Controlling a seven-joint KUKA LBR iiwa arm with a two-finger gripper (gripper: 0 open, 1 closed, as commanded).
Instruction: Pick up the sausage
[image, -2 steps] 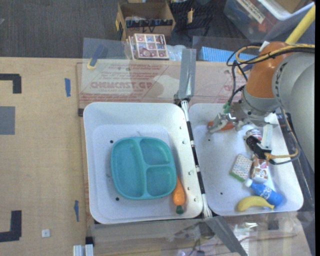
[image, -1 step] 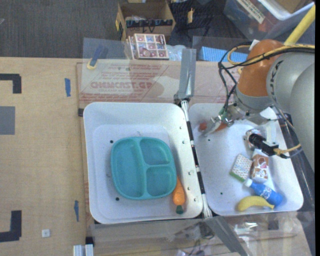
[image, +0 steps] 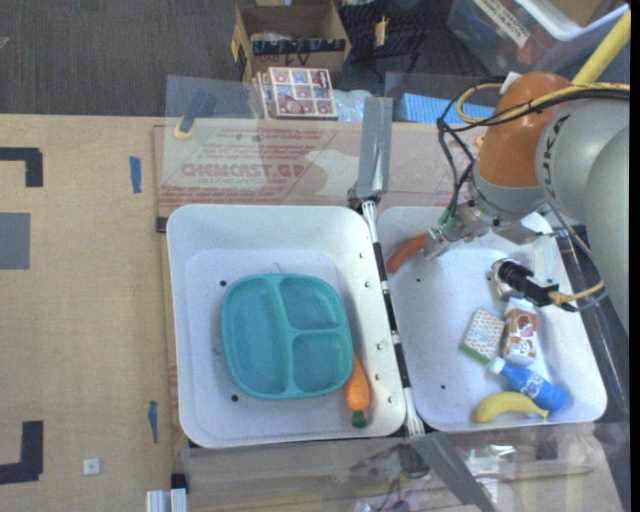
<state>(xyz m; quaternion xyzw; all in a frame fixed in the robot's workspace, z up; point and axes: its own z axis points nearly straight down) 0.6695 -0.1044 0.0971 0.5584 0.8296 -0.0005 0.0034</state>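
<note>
Jaws state unclear, grey two-finger gripper (image: 440, 238) touching the right end of the reddish-orange sausage (image: 403, 253) lying tilted at the right white bin's (image: 590, 385) upper-left corner.

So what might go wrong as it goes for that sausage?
1. The sausage lies against the right bin's upper-left wall, so the gripper may bump the wall or slip off.
2. The gripper sits at the sausage's end rather than its middle, so a grasp there might let it tilt and drop.
</note>
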